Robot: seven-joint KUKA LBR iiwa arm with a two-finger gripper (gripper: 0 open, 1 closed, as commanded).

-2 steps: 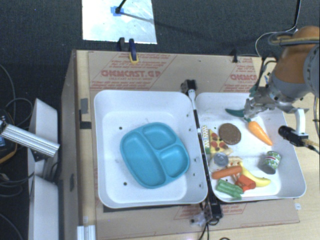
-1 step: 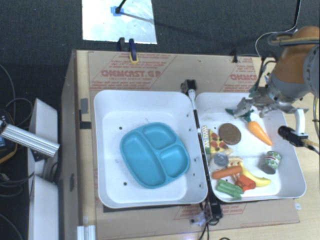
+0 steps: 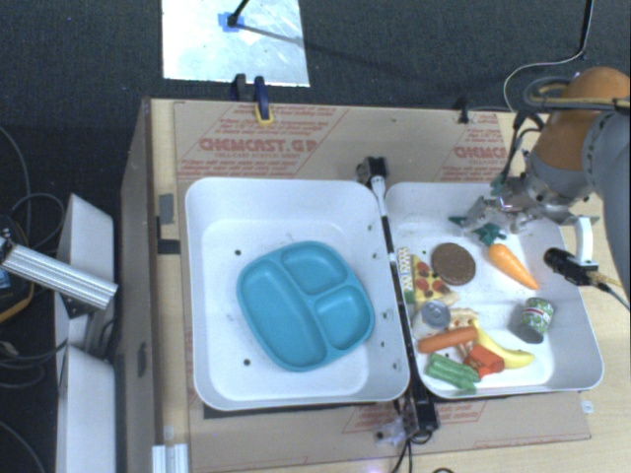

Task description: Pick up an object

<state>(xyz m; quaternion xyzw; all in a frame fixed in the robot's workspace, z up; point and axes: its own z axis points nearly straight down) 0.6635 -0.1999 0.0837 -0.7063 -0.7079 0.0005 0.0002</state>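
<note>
The grey, rounded KUKA arm [image 3: 603, 151] carries a glossy orange band [image 3: 580, 116] above its wrist. Thin pale cables [image 3: 537, 75] loop around the band. Below sits a metallic silver two-finger gripper [image 3: 490, 227] with dark fittings.

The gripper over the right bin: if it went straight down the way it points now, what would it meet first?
Probably the bare floor of the right bin near its back wall. The gripper hangs left of the carrot and behind the brown disc, over neither, though depth is hard to judge.
</note>
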